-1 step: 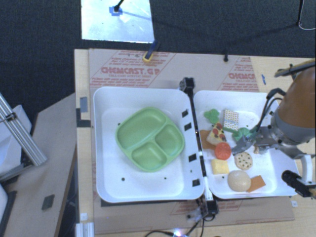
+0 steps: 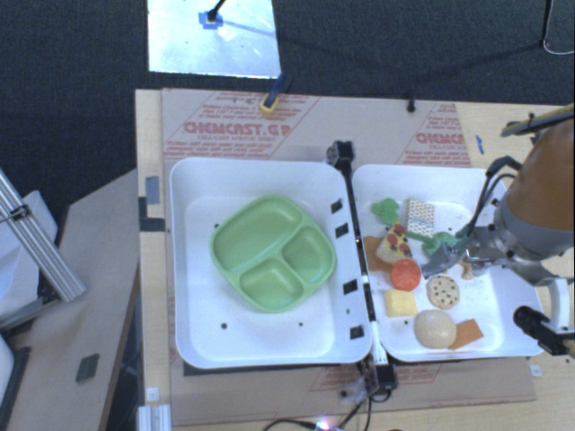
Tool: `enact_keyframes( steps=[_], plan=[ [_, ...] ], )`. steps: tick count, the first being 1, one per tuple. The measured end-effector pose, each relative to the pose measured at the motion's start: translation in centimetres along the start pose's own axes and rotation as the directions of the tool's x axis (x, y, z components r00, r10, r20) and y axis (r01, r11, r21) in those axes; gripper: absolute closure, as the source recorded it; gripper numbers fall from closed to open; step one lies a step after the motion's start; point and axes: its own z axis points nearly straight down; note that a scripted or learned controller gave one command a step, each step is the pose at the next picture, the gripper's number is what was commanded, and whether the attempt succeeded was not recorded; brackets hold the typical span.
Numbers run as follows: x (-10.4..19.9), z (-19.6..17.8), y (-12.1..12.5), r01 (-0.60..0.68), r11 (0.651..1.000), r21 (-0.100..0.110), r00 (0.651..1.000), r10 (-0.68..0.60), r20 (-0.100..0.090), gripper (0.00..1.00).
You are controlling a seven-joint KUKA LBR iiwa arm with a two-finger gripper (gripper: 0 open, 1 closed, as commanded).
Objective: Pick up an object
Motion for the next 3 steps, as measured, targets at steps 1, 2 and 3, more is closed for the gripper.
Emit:
enact_keyframes(
  steps=[1, 2, 3],
  plan=[
    [0.4, 4.2, -0.2, -0.001, 1.0, 0.004, 1.0, 0.001, -0.001, 0.0],
    [0.0, 9.8, -1.1, -0.003, 1.0, 0.005, 1.0, 0.003, -0.001, 0.0],
    [-0.3, 10.6, -0.8, -0.005, 1.0, -0.008, 1.0, 0.005, 0.003, 0.0]
  ],
)
